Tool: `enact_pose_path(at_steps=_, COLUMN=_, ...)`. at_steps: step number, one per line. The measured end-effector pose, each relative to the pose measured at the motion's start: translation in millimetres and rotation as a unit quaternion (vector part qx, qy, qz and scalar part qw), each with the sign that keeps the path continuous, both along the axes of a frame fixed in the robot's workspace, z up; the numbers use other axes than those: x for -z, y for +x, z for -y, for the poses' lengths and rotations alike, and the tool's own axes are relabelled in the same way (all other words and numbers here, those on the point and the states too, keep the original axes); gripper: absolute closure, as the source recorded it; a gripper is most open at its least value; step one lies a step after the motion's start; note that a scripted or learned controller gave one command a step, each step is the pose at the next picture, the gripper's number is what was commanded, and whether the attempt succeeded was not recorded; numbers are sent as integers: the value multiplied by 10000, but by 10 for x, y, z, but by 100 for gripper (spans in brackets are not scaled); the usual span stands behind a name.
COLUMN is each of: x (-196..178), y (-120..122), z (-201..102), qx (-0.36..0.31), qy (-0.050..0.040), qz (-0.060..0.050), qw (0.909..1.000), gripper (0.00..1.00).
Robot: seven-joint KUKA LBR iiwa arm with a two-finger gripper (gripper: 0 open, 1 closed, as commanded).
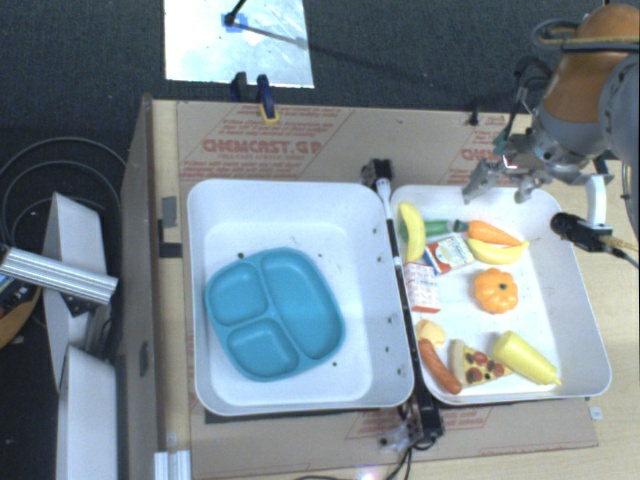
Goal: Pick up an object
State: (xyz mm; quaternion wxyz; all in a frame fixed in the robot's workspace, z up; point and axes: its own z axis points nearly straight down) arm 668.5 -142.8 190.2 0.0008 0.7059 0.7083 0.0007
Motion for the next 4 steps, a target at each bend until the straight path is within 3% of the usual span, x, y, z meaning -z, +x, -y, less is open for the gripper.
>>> enact_pose_path(at_steps=1, x=927, y=-358, z=144, qx=22, qy=7, qz=-37, qw=10000, gripper=0)
enact_pose_path(at_steps=2, x=951, y=-922, z=85, qx=26, qy=-18, qz=83, qw=10000, gripper=0)
enact_pose_path(at_steps=3, x=1062, y=-1395, z=55, qx=23, qy=5, qz=-20, qw=10000, gripper=0)
enact_pose_path(at_steps=4, x=1049, y=-704, z=-340, qx=-31, qy=0, qz=28, qw=10000, gripper=0)
